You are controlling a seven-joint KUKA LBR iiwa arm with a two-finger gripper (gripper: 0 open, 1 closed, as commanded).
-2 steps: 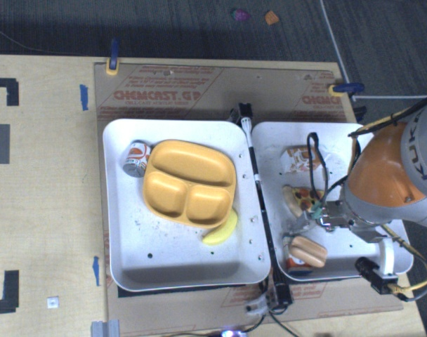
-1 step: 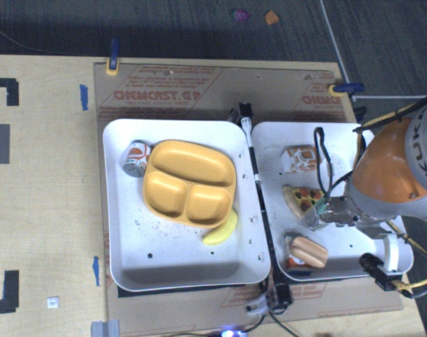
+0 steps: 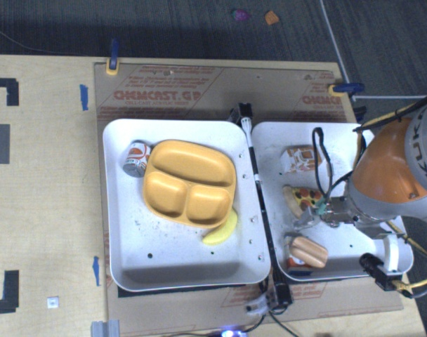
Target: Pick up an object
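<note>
My gripper (image 3: 306,220) is low in the right bin (image 3: 343,135), at the end of the grey arm with its orange band (image 3: 383,166). It sits between a multicoloured small object (image 3: 303,199) just behind it and a tan and red hot-dog-shaped toy (image 3: 308,253) just in front of it. A white and brown packet (image 3: 301,159) lies further back in the same bin. Nothing visibly sits between the fingers. The arm's wrist hides the bin floor to the right of the gripper.
The left bin (image 3: 122,258) holds a large yellow compartment tray (image 3: 188,181), a small can (image 3: 135,158) at its back left corner and a yellow banana (image 3: 222,231) at its front right. A ridge (image 3: 258,202) divides the bins. Black cables (image 3: 320,161) loop above the right bin.
</note>
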